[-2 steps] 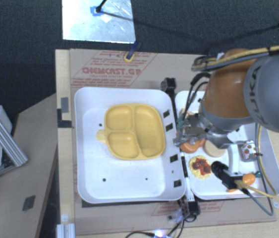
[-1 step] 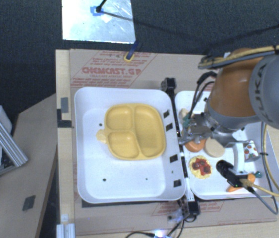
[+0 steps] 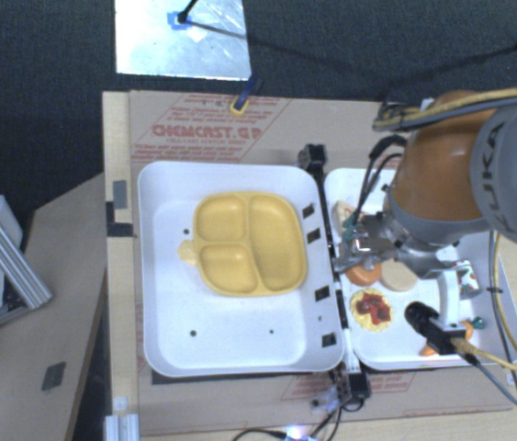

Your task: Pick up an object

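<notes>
The brown sheet [image 3: 203,127] covering the desk carries red print reading CHEMCAST GP, and the grey arm [image 3: 515,173] shows part of KUKA. The arm hangs over the right bin [image 3: 394,345], its jaws low near the bin's left wall above an orange piece [image 3: 364,273]; their opening cannot be told. Beside it lie a tan piece [image 3: 398,279] and a red-topped disc [image 3: 372,310]. A yellow divided plate [image 3: 244,243] sits in the left bin [image 3: 166,329].

Dark carpet [image 3: 38,81], cardboard-covered bench [image 3: 205,129]
</notes>
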You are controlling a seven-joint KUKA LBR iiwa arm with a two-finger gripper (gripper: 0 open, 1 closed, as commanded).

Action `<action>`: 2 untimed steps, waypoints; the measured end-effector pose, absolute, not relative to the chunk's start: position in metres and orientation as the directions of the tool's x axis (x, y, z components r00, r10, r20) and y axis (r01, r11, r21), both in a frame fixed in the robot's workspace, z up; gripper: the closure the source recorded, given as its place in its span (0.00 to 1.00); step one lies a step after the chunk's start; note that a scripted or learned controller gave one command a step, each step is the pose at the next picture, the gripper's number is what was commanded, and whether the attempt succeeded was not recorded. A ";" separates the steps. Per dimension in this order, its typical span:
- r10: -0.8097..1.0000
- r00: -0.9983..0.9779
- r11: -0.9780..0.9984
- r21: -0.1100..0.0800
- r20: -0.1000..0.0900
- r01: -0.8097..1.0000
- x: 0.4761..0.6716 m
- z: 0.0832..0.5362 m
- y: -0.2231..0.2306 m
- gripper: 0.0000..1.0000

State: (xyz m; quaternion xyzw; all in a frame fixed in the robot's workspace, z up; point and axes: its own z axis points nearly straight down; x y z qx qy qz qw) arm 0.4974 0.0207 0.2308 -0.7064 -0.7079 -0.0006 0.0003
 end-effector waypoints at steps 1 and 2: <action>1.000 -0.004 0.004 0.002 0.001 1.000 0.507 0.234 0.022 1.00; 1.000 -0.005 0.005 0.000 0.000 1.000 0.510 0.225 0.033 1.00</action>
